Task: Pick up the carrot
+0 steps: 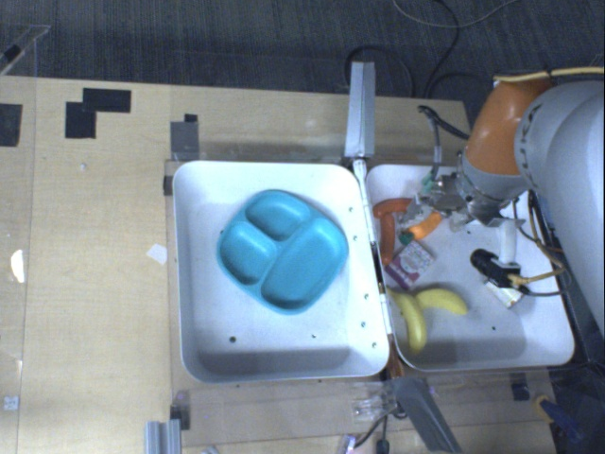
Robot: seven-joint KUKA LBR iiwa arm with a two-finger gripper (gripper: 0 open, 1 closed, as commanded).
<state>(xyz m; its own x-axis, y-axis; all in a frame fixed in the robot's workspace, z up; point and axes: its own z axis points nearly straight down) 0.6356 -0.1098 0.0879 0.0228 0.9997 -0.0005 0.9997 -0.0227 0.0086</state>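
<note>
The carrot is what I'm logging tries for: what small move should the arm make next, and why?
Probably a short descent straight onto the carrot. The pincer sits at the carrot's upper end in the right bin, among a red item and a purple packet, and no grasp shows. Whether it is already touching cannot be told.

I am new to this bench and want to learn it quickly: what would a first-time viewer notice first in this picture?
The eye goes first to the bright blue divided plate, lying in the middle of the left bin. Next comes the grey arm with its orange band, reaching in from the right over the right bin. There its gripper hovers near the orange carrot, with a yellow banana closer to the front.
</note>
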